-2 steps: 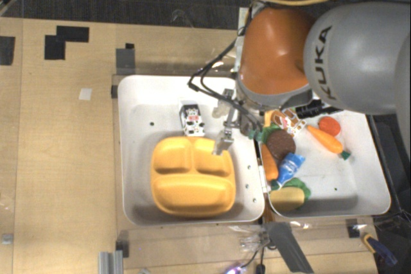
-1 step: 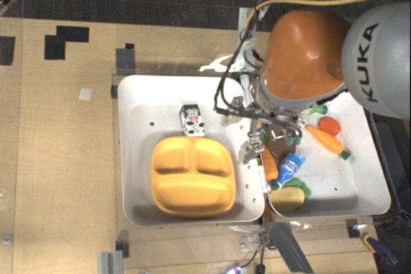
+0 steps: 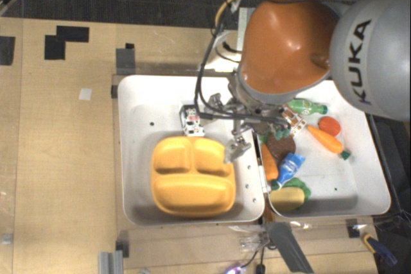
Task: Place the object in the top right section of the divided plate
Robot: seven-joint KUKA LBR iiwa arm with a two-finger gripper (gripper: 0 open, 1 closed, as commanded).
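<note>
Gripper [image 3: 236,149] at the plate's [image 3: 191,176] top right corner, touching its rim; whether open or shut, impossible to tell, nothing visibly between. Plate yellow, divided, in the left bin [image 3: 138,131]. Right of the plate, across the bin wall: carrot [image 3: 325,140], tomato [image 3: 329,125], blue bottle [image 3: 290,167], brown piece [image 3: 280,147].

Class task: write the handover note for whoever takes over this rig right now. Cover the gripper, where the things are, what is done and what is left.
Gripper: low over the plate's right edge; whether it holds anything is unclear.
Plate: yellow, in the left bin; no item visible in its sections.
Toy foods: carrot, blue bottle and others lie in the right bin.
Done: no placement visible.
Left: put the object in the plate's top right section.
</note>
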